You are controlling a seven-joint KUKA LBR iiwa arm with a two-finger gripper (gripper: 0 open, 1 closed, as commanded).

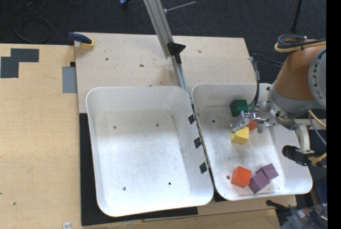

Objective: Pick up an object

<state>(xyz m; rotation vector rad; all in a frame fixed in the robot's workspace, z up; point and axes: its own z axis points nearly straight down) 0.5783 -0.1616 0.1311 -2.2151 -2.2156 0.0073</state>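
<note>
My gripper (243,121) reaches in from the right over the upper middle of the right bin (224,96). A yellow block (240,136) lies just below it, touching or nearly touching the metal tip. Just above the gripper sits a green block (238,107). Something small and red (252,126) shows beside the gripper, partly hidden by it. Near the bin's front lie an orange block (241,176) and two purple blocks (259,182) (269,171), close together.
The left bin (106,97) stands next to the right one, with black clips (197,142) along the shared wall. A slanted aluminium post (159,15) rises behind the bins. The arm's orange band (298,76) hangs over the right bin's right edge.
</note>
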